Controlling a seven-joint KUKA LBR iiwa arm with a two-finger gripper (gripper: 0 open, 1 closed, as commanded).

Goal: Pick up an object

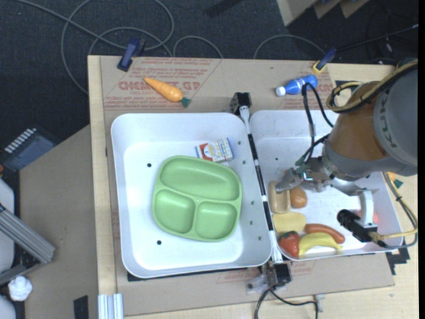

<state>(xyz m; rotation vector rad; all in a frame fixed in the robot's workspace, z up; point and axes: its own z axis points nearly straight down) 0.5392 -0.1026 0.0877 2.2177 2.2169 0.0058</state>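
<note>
The gripper (290,180) is seen just above a small orange-brown food piece (299,197) in the right bin (285,128) (finger state cannot be told), piece lying directly below.

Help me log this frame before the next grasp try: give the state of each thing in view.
green divided plate: upright in left bin
small carton: lying flat beside plate
toy foods: piled in right bin
gripper: low over that pile
toy carrot: lying on the bench, outside the bins
</note>
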